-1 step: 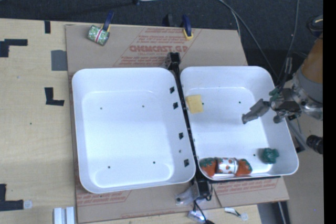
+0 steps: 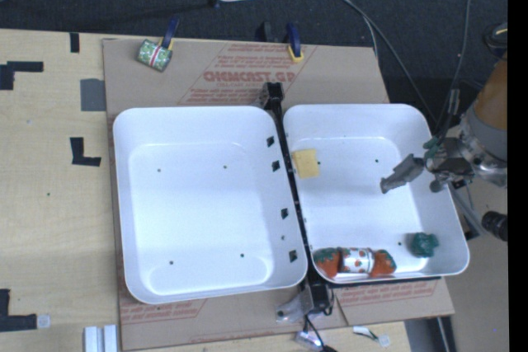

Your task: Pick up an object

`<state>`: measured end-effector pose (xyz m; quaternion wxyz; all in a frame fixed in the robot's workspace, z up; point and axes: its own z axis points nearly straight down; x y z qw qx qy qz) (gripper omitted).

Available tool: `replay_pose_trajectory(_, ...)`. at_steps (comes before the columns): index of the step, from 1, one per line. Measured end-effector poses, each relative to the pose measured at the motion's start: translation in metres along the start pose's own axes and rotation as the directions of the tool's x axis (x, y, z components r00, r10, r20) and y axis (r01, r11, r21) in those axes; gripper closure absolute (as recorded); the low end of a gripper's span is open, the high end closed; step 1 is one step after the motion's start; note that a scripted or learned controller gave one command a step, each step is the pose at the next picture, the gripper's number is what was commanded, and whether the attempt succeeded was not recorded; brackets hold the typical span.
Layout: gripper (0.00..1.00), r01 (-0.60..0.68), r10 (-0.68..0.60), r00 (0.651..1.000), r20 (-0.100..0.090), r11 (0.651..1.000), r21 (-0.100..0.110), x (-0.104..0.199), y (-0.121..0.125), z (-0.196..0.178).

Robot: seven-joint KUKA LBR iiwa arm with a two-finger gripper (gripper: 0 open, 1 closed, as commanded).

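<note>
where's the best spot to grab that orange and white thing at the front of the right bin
Grip the orange and white object across its white middle, coming straight down. It lies lengthwise against the right bin's front wall, so set the fingers across its narrow width; the wall side looks tight.

The arm (image 2: 495,115) is running off the right edge, so just its wrist and a slice of the orange band are showing. The gripper (image 2: 402,175) is appearing as one grey finger jutting over the right bin (image 2: 363,115); any second finger is lying too close behind it to make out. The label on the red-and-white object (image 2: 356,261) is staying too small to read. The teal object (image 2: 424,243) is reading as a blurry lump.
</note>
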<state>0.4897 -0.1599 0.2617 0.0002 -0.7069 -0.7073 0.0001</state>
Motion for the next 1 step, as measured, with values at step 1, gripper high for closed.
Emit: replay_pose_trajectory(1,0.00,0.000,0.000,1.000,-0.001,1.000,0.005,0.0032,0.0025,0.0617)
